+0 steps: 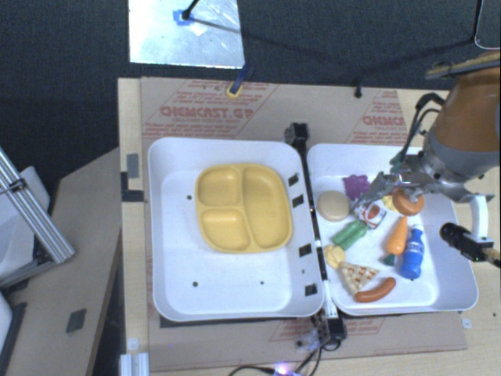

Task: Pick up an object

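The right bin (458, 284) holds the toy food: a purple grape bunch (356, 185), a tan round bun (334, 204), a green pickle (349, 233), a carrot (397, 235), a blue bottle (412, 253), a pizza slice (360, 274) and a sausage (375, 290). My gripper (381, 188) hangs low over the back of this bin, just right of the grapes and above a small red and white packet (373, 213). An orange round piece (408, 202) lies right beside it. The gripper's own body hides its tips.
The left bin (176, 288) carries a yellow divided plate (243, 207). A black hinge strip (309, 225) runs between the bins. My arm's grey and orange wrist (470, 124) covers the right bin's far right corner. A small yellow item (335, 255) lies by the divider.
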Robot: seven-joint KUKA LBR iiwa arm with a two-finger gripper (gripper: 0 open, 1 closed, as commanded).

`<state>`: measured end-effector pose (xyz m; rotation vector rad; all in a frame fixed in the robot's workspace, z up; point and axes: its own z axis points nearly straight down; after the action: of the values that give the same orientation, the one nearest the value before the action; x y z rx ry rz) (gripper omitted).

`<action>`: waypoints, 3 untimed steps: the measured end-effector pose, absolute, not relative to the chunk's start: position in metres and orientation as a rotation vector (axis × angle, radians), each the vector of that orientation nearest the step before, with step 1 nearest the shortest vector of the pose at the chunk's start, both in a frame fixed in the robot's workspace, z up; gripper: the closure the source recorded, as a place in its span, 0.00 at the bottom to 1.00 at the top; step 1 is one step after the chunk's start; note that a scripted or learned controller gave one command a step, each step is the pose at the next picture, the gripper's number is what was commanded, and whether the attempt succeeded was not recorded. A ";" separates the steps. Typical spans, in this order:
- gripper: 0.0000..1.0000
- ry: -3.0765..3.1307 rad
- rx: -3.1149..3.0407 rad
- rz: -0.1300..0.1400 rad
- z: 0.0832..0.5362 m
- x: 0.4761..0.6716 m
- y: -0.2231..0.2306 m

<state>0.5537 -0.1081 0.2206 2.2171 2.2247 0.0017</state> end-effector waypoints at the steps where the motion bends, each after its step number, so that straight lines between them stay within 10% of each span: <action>1: 0.00 2.225 2.221 -0.002 0.172 0.552 -0.098; 3: 0.00 2.223 2.221 0.000 0.108 0.552 -0.106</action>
<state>0.5518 -0.1060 0.1075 2.2205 2.2226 0.0002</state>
